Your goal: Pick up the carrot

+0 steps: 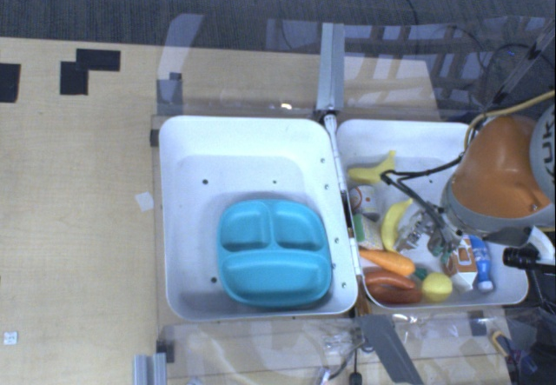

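The carrot (387, 262) lies in the right bin (434, 133), toward its near left corner, running roughly left to right with its thicker end to the right; a dark red sausage-like piece (393, 289) sits just beside it on the near side, a yellow lemon-like piece (437, 287) lies near its right end, and a banana (394, 223) stands just beyond it on the far side; a second yellow piece (375, 170) lies farther back. The left bin (187, 157) carries a blue divided plate (274, 251), well apart from the carrot.

The gripper (427, 234) hangs over the middle of the right bin, just right of the banana and a little far and right of the carrot's thick end; nothing appears between its metal parts, and whether they stand spread or closed I cannot tell from this slant.

My reading is that the approach is in hand, the grasp not yet made; the carrot rests free in the bin. The next move calls for a shift to the near left, centring over the carrot's body, then a descent with the jaws set across its narrow width; the crowding by the red piece and the banana leaves little room, so a finger may well land on a neighbour instead.
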Tool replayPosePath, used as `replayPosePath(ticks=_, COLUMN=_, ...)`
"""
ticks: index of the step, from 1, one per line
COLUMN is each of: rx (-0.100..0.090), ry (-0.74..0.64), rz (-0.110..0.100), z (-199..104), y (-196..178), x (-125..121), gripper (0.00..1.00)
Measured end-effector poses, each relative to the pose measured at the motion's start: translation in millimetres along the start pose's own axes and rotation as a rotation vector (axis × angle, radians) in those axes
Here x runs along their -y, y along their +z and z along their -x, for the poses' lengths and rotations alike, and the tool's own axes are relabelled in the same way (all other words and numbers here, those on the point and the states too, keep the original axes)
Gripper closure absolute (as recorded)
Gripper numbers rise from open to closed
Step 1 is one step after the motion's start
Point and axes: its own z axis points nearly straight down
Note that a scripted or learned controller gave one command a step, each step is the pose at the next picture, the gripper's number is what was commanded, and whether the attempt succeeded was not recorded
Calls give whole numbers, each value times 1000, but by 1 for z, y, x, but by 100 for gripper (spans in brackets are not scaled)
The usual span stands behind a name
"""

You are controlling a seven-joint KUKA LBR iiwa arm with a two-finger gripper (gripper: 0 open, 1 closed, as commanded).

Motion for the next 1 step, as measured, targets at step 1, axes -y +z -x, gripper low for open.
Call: replayPosePath(ticks=1, rx=-5, ry=335, rz=-5, z=-10, y=1, x=-9, gripper=100)
